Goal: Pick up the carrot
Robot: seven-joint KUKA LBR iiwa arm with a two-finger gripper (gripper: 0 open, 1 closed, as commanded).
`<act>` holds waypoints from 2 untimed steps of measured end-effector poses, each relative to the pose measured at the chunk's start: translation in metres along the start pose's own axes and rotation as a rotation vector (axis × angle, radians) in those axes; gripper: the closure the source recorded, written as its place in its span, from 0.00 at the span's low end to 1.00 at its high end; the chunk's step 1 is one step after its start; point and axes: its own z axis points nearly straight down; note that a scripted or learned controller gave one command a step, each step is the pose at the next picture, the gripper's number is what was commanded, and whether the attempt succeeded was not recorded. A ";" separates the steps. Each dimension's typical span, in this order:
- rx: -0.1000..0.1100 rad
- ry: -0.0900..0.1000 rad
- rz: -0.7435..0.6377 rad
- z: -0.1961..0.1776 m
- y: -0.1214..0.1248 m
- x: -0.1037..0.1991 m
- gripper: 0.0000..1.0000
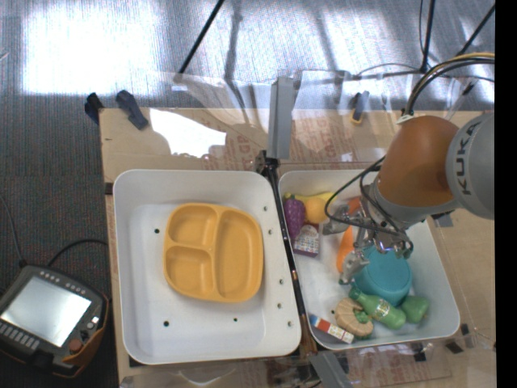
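carrot sits in the right bin, wedged by the teal cup. gripper hovers over it (can't tell its grip state), so you'd want to drop straight down.

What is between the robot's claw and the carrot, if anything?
Nothing visible. The gripper hangs right over the carrot in the right bin, its metal parts already beside the orange body. A teal cup crowds the carrot's right side, and a purple grape bunch and a yellow toy lie to its left, but none covers it.
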 end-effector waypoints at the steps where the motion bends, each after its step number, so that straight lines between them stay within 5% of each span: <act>1: 0.000 -0.005 -0.006 -0.011 0.003 -0.002 1.00; 2: -0.004 0.014 0.110 0.007 0.035 0.019 1.00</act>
